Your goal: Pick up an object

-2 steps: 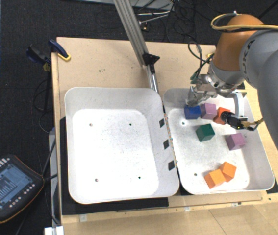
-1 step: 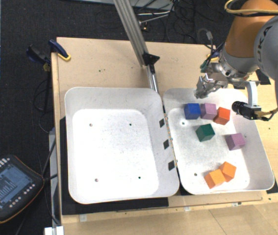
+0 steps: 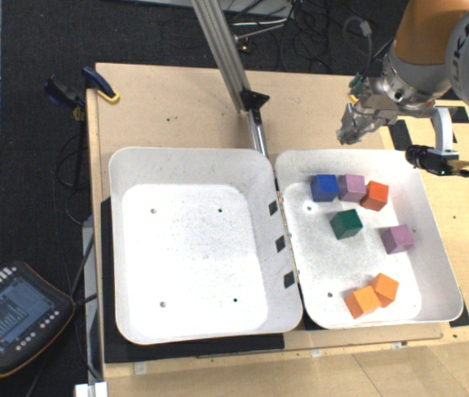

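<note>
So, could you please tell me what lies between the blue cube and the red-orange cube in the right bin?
In the camera view, a purple cube sits between the blue cube and the red-orange cube.

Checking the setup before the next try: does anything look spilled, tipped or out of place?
Nothing stands out. All the blocks lie inside the right bin, and the gripper hangs above that bin's far edge.

A blue-handled clamp [image 3: 93, 81] grips the bench's far left corner, a grey metal pole [image 3: 222, 44] slants over its far edge, and a teach pendant [image 3: 11, 321] lies off its near left corner
</note>
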